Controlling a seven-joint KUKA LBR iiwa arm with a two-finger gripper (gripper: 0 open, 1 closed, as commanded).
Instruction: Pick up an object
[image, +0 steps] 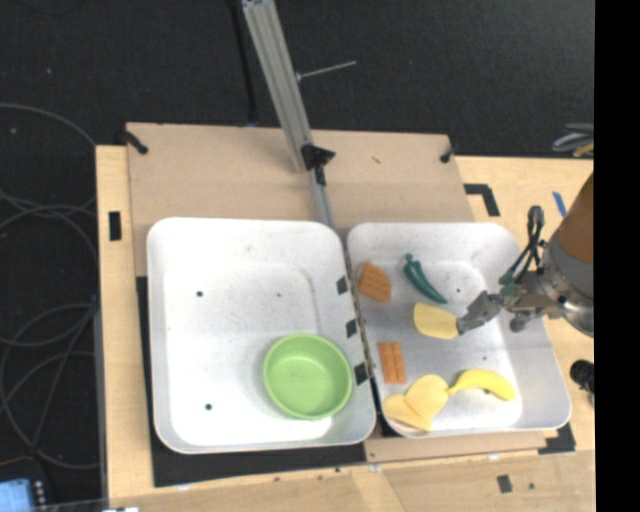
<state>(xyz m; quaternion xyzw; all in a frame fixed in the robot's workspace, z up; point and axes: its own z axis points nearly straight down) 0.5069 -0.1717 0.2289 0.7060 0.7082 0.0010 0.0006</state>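
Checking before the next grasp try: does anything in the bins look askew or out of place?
One thing: the pale yellow pieces at the right bin's front left corner sit up on its rim, overlapping the edge. The green bowl stands upright in the left bin.

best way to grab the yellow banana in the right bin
Grip the banana across its narrow middle, coming straight down from above. It lies flat on the right bin floor, curved, with bare floor on both long sides, so the fingers should straddle the arc rather than its tapered ends.
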